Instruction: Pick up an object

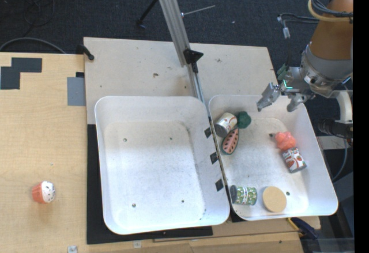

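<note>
Above the right bin's point(323, 200) far edge, the gripper point(281, 99) hangs spread apart, grasping nothing.

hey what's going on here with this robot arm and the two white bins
A grey robot arm reaches in from the right, and its gripper hangs open above the far edge of the right bin, holding nothing. That bin contains a small can, a green object, a watermelon-slice toy, an orange-pink object, a small red-and-white packet, a green-labelled can and a round tan disc. Nothing has been picked up yet. A small orange-and-white item sits on the wooden surface at left.
</note>
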`<act>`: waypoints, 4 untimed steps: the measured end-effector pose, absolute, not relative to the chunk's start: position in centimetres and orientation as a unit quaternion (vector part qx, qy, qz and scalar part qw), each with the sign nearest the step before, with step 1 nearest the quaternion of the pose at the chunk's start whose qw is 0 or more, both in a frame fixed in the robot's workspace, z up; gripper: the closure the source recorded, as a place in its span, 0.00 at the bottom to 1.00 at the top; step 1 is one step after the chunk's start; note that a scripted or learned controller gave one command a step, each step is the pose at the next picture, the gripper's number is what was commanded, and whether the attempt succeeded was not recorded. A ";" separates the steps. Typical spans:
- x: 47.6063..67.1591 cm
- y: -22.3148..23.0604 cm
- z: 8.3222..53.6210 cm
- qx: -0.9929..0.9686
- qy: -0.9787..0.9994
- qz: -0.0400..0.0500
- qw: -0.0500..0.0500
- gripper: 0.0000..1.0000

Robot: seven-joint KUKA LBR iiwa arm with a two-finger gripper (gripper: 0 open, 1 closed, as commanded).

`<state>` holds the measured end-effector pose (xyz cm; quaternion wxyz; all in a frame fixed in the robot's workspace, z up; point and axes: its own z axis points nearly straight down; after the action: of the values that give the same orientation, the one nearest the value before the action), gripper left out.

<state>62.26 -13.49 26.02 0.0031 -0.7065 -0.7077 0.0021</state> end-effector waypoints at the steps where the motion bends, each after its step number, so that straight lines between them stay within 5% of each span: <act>1: 62.3 -13.5 26.3 -0.706 -0.708 0.001 0.001 0.00; 4: 62.9 -12.2 9.5 -0.707 -0.707 0.004 0.004 0.00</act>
<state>62.88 -12.24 9.51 0.0037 -0.7074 -0.7068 0.0041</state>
